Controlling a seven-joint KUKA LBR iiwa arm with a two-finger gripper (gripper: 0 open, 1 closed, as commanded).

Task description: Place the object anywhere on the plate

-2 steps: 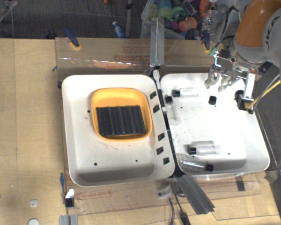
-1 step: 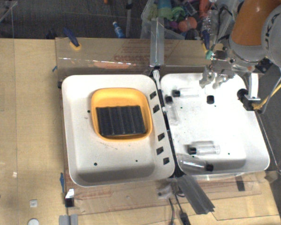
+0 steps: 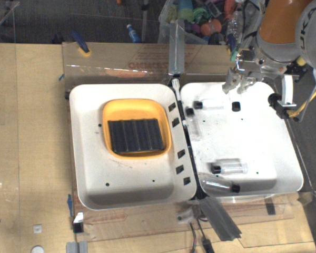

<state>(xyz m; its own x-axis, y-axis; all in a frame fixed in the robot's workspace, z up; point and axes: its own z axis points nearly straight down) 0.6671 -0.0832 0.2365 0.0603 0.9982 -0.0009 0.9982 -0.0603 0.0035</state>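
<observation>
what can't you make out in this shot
- Gripper: camera view, blurred and small against the right bin; open or shut can't be told.
- Arm: cut off by the top and right edges.
- Clear items near the bin's front: see-through on white, shape unclear.
- Plate: middle hidden by the dark ribbed slab.
</observation>
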